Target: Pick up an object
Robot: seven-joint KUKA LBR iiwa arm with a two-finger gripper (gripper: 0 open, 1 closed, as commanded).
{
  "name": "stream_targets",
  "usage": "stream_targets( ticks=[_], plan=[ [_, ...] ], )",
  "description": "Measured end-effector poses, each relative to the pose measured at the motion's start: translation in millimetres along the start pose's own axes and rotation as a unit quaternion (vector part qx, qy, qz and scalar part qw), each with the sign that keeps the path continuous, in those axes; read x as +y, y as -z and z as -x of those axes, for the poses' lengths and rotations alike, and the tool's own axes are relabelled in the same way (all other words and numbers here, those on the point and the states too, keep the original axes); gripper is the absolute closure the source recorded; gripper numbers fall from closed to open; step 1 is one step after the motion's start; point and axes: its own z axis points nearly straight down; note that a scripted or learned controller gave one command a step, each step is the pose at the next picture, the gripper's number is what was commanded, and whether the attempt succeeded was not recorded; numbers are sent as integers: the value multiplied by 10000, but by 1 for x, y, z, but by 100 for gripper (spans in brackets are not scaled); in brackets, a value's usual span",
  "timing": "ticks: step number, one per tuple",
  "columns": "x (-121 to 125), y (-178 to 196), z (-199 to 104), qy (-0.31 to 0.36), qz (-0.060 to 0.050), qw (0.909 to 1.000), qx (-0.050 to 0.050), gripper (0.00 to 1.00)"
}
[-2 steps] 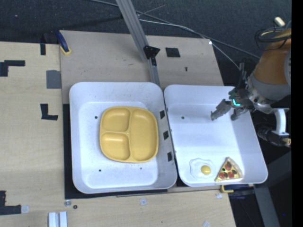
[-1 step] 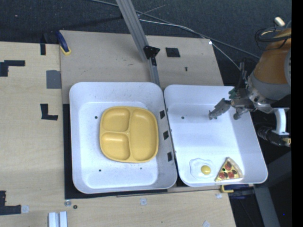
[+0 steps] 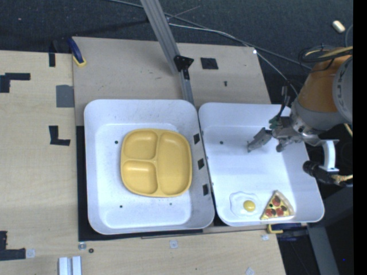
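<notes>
A flat white-and-yellow fried-egg toy (image 3: 243, 204) lies on the floor of the right shallow white plastic bin (image 3: 229, 125), near its front wall at about 6 o'clock. Just beside it, at its 3 o'clock, lies a triangular toy pizza slice (image 3: 278, 206) with red toppings and a tan crust, in the bin's 5 o'clock corner. The two toys sit close together but apart.

The two-finger gripper (image 3: 267, 141) hangs over the same bin toward 2 o'clock, well apart from both toys. Its dark fingers are spread, with nothing between them. The grey arm with the orange band (image 3: 321, 93) enters from 3 o'clock.

The left shallow white plastic bin (image 3: 94, 153) holds a yellow three-compartment plastic plate (image 3: 156, 162) at its centre.
</notes>
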Motion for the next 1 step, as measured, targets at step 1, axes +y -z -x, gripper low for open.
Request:
stream_targets(
  ticks=[1],
  plan=[
    [1,-59,-10,6,6,10000,0,0]
  ],
)
